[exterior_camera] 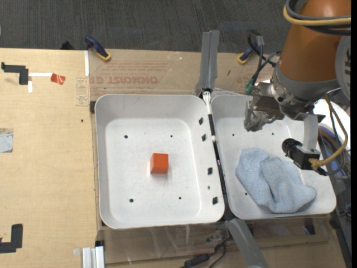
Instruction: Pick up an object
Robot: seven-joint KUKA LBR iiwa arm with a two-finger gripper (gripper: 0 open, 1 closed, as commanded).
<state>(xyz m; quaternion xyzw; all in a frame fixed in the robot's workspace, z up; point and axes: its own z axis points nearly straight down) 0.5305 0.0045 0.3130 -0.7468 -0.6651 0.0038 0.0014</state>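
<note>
Cloth lies crumpled, long axis slanting toward lower right.

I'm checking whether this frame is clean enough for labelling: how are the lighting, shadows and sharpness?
Camera view: lighting is even and soft, with both white bins bright but not blown out; the orange block casts only a faint shadow and looks crisp; the blue cloth shows clear folds; the gripper area is darker and slightly soft, so its details are hard to read.

floor: dark grey; bench: light wood; clamps: blue-handled, far edge
</note>
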